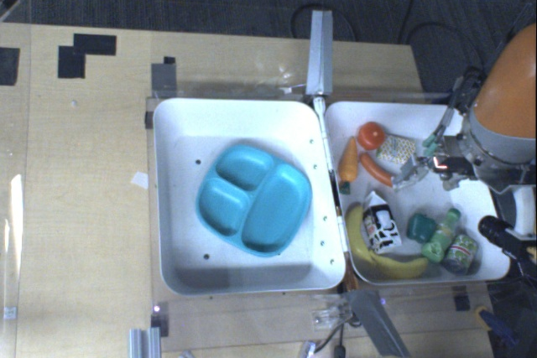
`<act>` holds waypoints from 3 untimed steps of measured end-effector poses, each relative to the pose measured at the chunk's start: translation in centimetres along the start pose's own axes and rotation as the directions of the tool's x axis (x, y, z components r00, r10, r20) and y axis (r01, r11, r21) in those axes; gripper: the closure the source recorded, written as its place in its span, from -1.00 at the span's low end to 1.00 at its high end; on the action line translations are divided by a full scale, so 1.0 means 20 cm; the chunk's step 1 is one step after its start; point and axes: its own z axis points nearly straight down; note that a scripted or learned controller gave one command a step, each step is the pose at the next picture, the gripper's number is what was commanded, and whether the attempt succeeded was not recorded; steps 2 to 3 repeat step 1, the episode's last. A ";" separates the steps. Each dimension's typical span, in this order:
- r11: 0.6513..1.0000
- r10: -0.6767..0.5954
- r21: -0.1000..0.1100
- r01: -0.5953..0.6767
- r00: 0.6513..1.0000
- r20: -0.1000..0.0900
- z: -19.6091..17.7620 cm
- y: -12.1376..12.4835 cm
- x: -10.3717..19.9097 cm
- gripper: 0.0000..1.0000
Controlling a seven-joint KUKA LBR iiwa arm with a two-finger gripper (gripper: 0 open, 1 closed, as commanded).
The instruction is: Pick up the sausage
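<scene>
The sausage (375,169), a short red-orange link, lies tilted in the upper left part of the right bin (478,195). It sits between an orange carrot (348,161) and a speckled packet (396,151). My gripper (415,161) hangs just right of the sausage's right end, over the packet's edge. It is open, with its two silver fingers (408,173) spread apart and nothing between them. The arm's orange band (512,84) and grey wrist cover the bin's right side.
A red tomato (371,134) sits above the sausage. A banana (382,260), a black-and-white carton (382,229), a teal cup (419,226), a green bottle (440,237) and a can (460,251) crowd the bin's front. The left bin (172,180) holds a blue divided plate (254,199).
</scene>
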 end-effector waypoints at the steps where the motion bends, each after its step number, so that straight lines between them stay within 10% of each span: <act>1: 1.000 -0.006 0.001 0.006 1.000 0.000 0.34 0.30 0.24 -1.00; 3: 1.000 -0.006 0.001 0.006 1.000 0.000 0.34 0.30 0.24 -1.00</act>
